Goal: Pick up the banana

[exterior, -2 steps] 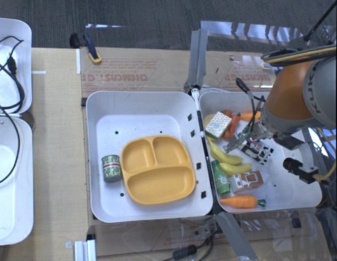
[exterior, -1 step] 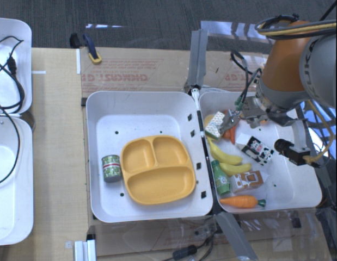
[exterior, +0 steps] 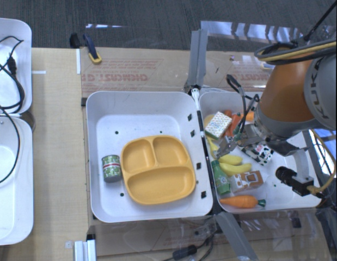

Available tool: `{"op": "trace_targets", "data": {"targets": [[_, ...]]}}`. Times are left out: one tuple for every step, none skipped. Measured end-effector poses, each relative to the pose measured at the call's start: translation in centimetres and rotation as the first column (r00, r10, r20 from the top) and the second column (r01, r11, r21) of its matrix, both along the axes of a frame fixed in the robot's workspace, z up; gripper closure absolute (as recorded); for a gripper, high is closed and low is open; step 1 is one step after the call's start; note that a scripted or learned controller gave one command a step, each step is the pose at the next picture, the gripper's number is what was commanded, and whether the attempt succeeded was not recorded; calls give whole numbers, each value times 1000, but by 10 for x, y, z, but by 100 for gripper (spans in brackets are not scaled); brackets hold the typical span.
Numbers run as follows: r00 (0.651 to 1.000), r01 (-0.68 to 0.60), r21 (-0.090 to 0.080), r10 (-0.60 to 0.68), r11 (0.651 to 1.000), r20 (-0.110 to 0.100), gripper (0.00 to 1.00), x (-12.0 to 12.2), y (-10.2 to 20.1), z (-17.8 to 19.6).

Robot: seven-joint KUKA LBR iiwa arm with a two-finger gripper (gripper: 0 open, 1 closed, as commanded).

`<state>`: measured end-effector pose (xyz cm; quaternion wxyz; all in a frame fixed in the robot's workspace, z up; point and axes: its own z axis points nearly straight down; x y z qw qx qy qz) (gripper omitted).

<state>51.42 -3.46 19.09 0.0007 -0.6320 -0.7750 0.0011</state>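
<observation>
hovering low, the claw (exterior: 229,145) sits just above the curved yellow banana (exterior: 235,163); its grip state is unclear, so lifting remains undone.

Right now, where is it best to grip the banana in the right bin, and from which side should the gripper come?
Probably the banana at mid-length, from straight above, fingers across its narrow width. It lies flat and roughly left to right, with packets crowding its ends.
</observation>
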Motion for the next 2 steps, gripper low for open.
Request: {"op": "trace_targets", "data": {"targets": [[1000, -20, 0, 20, 1000, -1, 0, -13, -2, 0], [978, -209, -6, 209, 978, 9, 0, -23, -70, -96]]}}
